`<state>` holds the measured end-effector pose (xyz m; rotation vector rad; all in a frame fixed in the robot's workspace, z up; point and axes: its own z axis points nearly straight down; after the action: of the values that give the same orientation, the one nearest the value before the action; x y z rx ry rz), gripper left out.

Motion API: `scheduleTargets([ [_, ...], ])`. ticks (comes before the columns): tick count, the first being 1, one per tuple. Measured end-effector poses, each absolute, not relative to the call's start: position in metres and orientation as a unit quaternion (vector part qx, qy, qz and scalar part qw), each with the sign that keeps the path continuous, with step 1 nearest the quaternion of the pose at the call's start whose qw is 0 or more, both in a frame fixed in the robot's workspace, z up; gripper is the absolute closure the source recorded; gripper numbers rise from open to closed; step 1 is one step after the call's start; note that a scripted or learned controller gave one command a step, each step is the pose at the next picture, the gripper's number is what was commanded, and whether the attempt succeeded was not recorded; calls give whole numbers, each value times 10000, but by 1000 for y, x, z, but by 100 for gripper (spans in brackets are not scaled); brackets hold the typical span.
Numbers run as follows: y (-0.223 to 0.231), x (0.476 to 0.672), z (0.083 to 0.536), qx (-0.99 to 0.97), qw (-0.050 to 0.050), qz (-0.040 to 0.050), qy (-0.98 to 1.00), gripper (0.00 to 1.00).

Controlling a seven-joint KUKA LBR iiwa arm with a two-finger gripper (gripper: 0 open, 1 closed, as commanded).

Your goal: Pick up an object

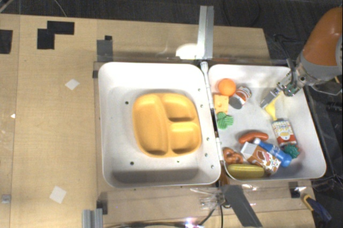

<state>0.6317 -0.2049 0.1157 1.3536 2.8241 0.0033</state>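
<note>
My gripper (pixel 269 99) hangs over the upper right part of the right bin (pixel 316 165), reaching in from the right. Just under its tip lies a small yellow piece (pixel 271 111), which looks close to or touching the tip. To its left sit a small can (pixel 242 95) and an orange ball (pixel 227 86). A little sauce bottle with a red label (pixel 283 132) lies below the gripper. Nothing is visibly lifted off the bin floor.
The right bin also holds a yellow block (pixel 220 103), a green toy (pixel 224 121), a red sausage (pixel 252 137), a pretzel (pixel 232 156), a yellow-green long piece (pixel 245 170) and a blue item (pixel 278 154). The left bin (pixel 115 168) holds a yellow divided tray (pixel 166 122).
</note>
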Motion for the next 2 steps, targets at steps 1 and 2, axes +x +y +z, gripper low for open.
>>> scheduleTargets([
  [1,-205,632,116,4321,47,9,9018,0],
  [2,-205,632,116,4321,47,9,9018,0],
])
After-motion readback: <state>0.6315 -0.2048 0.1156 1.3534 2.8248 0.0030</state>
